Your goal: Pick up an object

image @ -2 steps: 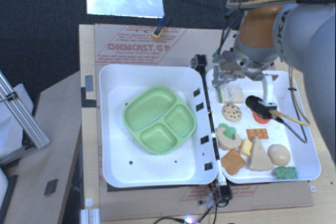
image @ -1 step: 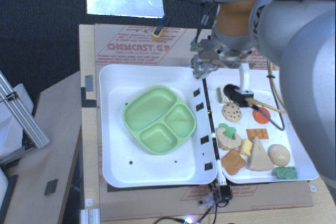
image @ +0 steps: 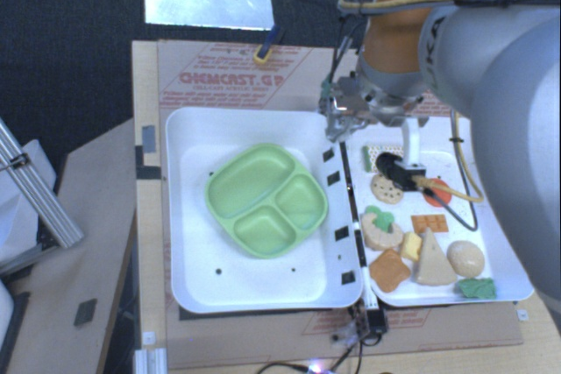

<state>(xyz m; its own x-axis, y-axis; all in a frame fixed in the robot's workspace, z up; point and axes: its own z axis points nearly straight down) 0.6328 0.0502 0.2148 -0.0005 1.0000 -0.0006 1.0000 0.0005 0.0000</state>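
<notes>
Toys (image: pixel 431 258) fill the bin (image: pixel 493 265) right of the green plate (image: pixel 266 199). The tool (image: pixel 337 123) hangs just past the plate's far right edge. I cannot tell whether it is wide or narrow.

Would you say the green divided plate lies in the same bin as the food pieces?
No; the green plate sits in the view's left bin, the food pieces in the right bin.

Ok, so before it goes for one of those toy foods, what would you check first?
1. Things to pick in the right bin: ok; cookie, cheese wedge and egg lie there.
2. Arm end over one of them: not ok; it hangs by the far end of the divider.
3. Room around targets: not ok; the cheese wedge touches its neighbours.
4. Green plate out of the way: ok; it sits in the left bin.
5. Already carrying something: cannot tell.
</notes>
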